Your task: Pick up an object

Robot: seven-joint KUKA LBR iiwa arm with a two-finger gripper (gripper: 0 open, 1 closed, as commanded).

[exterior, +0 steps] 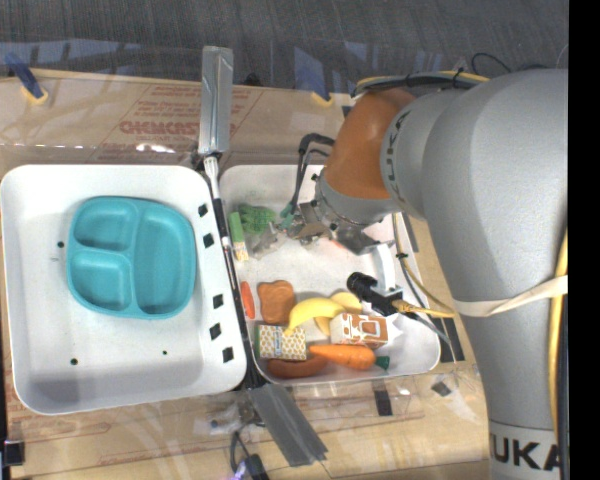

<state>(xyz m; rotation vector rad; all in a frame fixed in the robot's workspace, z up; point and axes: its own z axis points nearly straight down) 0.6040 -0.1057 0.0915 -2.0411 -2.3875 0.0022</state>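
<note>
Gripper sits low in the right bin, in its far left part, reaching in from the right under the arm and its orange band. Whether it is open or closed cannot be told from this angle, and nothing can be seen held in it.

Left of the right bin, and touching it along one side, stands the left bin on the brown worktop. A teal plate with three compartments lies flat in it, towards the far side.

Inside the right bin, a green toy lies against the left wall in the far part, just beside the gripper; whether the two touch cannot be told. A thin red stick lies along the same left wall, further towards the near side. Next to it is a brown slice. A patterned block lies in the near left corner, with a dark sausage against the near wall below it. A banana rests about mid-bin, touching the brown slice. A carrot lies along the near wall, and a small carton sits just above it, right of the banana. These near-side things form one crowded cluster, apart from the gripper.
</note>
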